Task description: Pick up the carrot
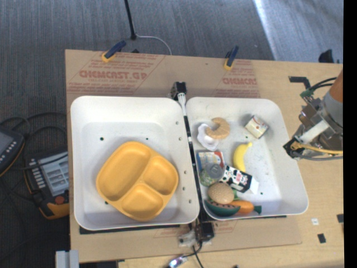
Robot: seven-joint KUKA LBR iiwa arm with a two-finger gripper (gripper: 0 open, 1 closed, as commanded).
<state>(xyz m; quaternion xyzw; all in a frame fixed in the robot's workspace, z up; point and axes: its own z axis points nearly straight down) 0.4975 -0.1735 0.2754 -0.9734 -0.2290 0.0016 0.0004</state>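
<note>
Camera view put the gripper (318, 116) outside the right bin (279, 108), hanging over the bench (326, 216) just beyond that bin's right wall. Whether it was clenched or released could not be told, and nothing showed in its hold. Standing off to the side, it left the bin's contents unobstructed, which I judged a fair stance before a reach.

Nearest it lay a small box (256, 126) in the far right part of the bin, then a banana (240, 156) nearer the middle. A black-and-white carton (236, 178) lay below the banana.

The carrot (243, 206) lay farthest from the gripper, down against the bin's near wall, well apart from it. It was short and orange, with a green stub at its right end (the body roughly level along the wall). Its left end met a dark green bowl-like piece (215, 209), with a brown round thing (221, 193) just above that and the carton close overhead. It was crowded on two sides, so I judged the stub end the freer approach.

The yellow divided plate (138, 178) sat alone in the left bin (89, 116).
</note>
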